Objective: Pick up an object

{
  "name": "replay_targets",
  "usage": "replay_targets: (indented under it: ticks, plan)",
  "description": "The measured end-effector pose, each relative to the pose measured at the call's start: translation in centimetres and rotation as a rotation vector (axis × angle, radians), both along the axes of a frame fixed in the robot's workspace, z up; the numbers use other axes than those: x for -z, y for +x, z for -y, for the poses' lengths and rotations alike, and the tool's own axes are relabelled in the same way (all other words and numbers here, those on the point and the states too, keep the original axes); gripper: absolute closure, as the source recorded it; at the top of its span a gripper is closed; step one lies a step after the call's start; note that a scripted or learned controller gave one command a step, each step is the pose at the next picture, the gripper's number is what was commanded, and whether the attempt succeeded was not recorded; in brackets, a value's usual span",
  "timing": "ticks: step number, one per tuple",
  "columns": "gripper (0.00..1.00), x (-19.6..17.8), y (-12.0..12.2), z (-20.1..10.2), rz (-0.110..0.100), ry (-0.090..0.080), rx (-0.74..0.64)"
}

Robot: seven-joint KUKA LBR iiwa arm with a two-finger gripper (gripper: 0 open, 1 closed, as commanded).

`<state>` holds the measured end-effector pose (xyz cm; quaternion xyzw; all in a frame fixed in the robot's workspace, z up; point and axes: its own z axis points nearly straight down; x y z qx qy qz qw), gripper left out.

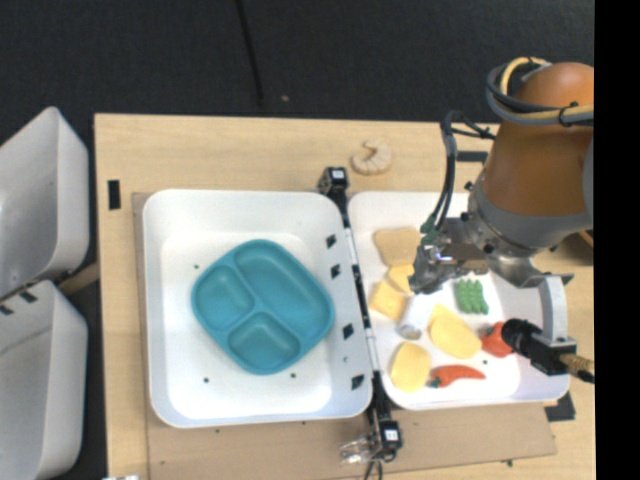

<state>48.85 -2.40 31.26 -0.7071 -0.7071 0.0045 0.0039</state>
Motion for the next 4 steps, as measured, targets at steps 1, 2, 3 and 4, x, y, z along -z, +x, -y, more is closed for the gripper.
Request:
replay_targets:
  ticks: [1, 2, 3, 4]
  plan:
    - [1.0, -1.4, 0.4, 0.1, 0.008, -0.001, -0.005]
    - [1.0, -5.4, 0.3, -8.6, 0.013, 0.002, -0.011]
    - [1.0, -6.2, 0.4, -8.0, 0.008, -0.003, -0.007]
    - [1.0, -7.0, 0.6, -7.9, 0.005, -0.006, -0.016]
